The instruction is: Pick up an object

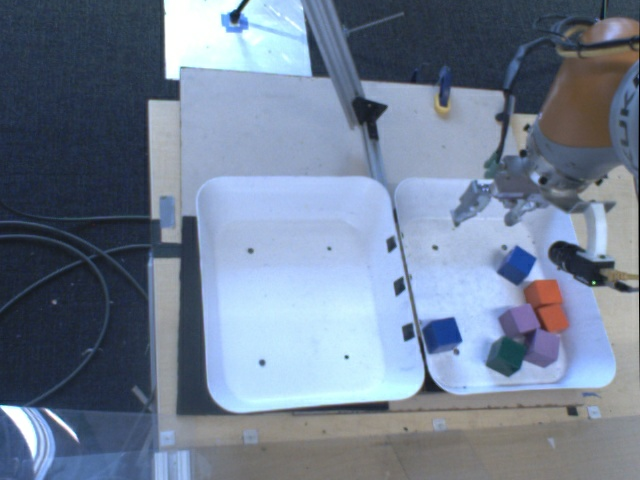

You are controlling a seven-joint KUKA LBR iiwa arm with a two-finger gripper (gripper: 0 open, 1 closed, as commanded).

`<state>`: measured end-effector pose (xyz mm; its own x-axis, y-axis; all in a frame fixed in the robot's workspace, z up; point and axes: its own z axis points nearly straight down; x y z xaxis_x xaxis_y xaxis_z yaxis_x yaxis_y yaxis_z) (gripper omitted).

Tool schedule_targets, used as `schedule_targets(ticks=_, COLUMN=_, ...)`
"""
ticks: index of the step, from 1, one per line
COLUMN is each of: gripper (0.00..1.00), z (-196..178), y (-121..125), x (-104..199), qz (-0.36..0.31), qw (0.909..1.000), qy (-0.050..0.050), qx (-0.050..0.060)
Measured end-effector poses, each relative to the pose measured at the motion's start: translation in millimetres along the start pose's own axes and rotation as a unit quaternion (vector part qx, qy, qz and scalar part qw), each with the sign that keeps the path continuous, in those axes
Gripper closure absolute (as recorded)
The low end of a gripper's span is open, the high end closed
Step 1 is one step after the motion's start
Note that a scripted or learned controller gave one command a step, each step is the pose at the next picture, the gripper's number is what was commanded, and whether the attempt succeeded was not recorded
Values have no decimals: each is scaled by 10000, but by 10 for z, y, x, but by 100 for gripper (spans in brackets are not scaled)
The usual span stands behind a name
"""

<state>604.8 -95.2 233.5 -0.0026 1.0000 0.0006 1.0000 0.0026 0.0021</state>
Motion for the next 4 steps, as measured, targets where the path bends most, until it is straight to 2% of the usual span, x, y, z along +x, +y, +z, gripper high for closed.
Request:
schedule_targets(ticks=1, gripper=0, z=157, y=-194, x=27, qz=8, qw=10000, qy=-2, qx=20)
schedule_targets(ticks=2, gripper=0, z=954, y=-671, x=-367, qz=32, qw=10000, qy=-4, qx=49)
schedule_targets(ticks=3, gripper=0, z=1457, y=-150, x=-105, qz=-26, qw=10000, qy=4, qx=5)
schedule_targets(ticks=4, gripper=0, z=466, y=-558, x=-270, qz=9, qw=10000, qy=-12, qx=-30)
